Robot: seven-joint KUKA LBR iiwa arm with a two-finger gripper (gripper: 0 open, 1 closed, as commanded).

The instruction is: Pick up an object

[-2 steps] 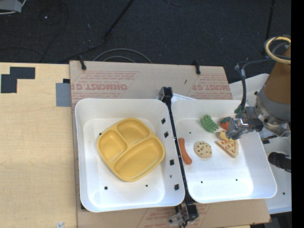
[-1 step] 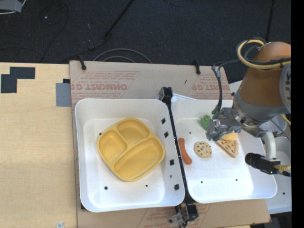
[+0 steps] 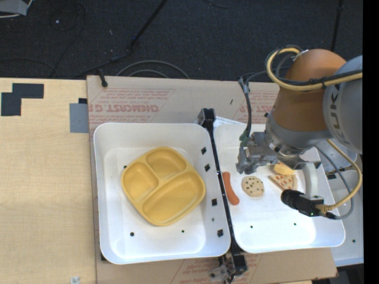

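Status: the pick is not yet made, as far as you can judge. You are looking at the gripper hanging over the upper left part of the right bin, close to the divider between the two bins. Nothing is showing in its grasp. You cannot tell from this angle whether it is standing open or closed, because the wrist is covering it.

Candidates lying in the right bin:
- a speckled cookie, just below and right of the gripper and apart from it
- an orange sausage, lying along the divider just left of the cookie
- a yellow chunk and a reddish wedge, close together right of the cookie

All four are resting on the bin floor.

The left bin is holding a yellow divided plate, well apart from the gripper.

Judgement: you are sitting at the approach stage. Remaining steps are settling on a target, descending, closing on it and lifting it clear. The cookie and the sausage are looking nearest, but you cannot tell which one the program is aiming at.
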